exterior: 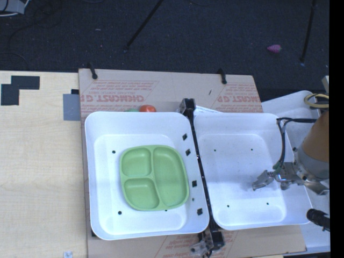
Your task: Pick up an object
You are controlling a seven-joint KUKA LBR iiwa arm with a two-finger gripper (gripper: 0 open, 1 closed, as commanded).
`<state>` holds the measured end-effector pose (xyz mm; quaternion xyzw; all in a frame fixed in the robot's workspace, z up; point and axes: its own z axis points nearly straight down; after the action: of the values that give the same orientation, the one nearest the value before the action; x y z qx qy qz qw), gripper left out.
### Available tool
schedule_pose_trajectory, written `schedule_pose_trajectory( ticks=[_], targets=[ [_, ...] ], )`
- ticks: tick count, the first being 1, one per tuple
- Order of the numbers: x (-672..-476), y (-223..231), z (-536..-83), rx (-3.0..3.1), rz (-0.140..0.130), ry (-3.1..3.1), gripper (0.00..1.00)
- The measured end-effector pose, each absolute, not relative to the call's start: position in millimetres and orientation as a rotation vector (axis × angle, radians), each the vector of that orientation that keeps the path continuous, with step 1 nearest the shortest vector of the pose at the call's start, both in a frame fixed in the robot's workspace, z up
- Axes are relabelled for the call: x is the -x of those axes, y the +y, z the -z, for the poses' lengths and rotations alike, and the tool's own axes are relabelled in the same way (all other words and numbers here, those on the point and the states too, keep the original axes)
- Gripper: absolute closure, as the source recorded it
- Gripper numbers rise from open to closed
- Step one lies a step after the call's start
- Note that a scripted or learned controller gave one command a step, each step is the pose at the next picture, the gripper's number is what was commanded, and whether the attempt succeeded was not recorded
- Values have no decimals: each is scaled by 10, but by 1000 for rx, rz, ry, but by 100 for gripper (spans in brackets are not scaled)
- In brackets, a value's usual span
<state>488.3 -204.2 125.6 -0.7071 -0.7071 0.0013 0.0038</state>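
The green plate (154, 177) lay in the left bin (102, 128), at nine o'clock from the fingers (262, 181), which hung empty in the right bin (236, 128); open or closed, I could not tell.

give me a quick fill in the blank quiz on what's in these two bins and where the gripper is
1. The green plate lies in the ____ bin.
2. That plate is split into ____ compartments.
3. The gripper sits over the ____ bin.
4. A small ____ object lies behind the left bin, outside its rim.

Missing words: left; three; right; red
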Motion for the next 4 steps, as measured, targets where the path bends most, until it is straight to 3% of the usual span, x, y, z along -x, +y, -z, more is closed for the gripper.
schedule_pose_trajectory(
  ticks=[1, 2, 4],
  targets=[
    [-4889, -2034, -867, 2221, 0, -2220, 0],
    [-4896, -2044, -992, 2226, 2, -2217, 100],
    [-4981, -1995, -1987, 2221, 3, -2226, 100]
  ],
)
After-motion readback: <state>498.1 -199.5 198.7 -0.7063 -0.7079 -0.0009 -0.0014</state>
